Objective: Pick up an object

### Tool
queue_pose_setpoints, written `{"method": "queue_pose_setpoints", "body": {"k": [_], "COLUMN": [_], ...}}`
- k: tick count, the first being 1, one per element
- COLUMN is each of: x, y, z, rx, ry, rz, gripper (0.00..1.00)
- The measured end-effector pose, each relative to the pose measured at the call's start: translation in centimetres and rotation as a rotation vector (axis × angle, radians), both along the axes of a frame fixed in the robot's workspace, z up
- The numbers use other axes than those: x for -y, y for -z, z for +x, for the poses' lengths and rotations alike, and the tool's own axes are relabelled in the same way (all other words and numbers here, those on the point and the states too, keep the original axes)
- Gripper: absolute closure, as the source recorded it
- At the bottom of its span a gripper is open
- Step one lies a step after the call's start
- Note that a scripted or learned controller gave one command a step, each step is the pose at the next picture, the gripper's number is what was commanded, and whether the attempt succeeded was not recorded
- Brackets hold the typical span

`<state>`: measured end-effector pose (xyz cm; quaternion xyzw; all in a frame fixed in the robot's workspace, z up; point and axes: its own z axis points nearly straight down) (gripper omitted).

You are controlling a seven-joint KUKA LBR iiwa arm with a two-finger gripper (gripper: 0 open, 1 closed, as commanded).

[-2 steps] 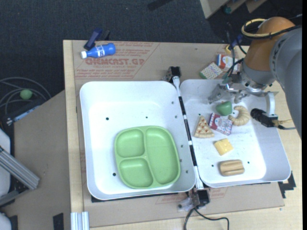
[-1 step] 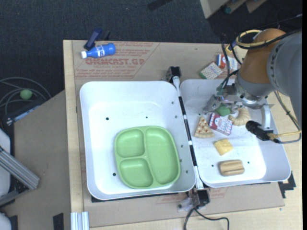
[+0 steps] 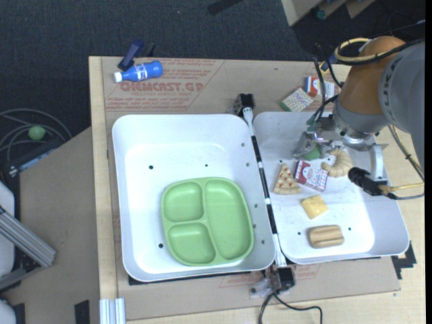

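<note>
Evidently not yet lifted: gripper point(image 3: 316, 148) low in right bin point(image 3: 385, 231), grip unreadable; red-and-white packet point(image 3: 311, 175) just below, pizza slice point(image 3: 286, 179) beside.

The grey arm point(image 3: 398, 79) reaches in from the right, its orange band point(image 3: 368, 79) above the wrist. The pincer point(image 3: 312, 152) points down, low at the far right side of the view.
</note>
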<state>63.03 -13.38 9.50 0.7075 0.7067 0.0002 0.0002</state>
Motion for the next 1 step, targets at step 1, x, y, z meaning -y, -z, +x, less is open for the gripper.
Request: {"method": "queue_pose_setpoints", "body": {"k": [1], "x": [-6.43], "y": [-9.01], "z": [-5.89], "rx": [-0.002], "ry": [-0.002], "rz": [0.001], "gripper": [1.00]}}
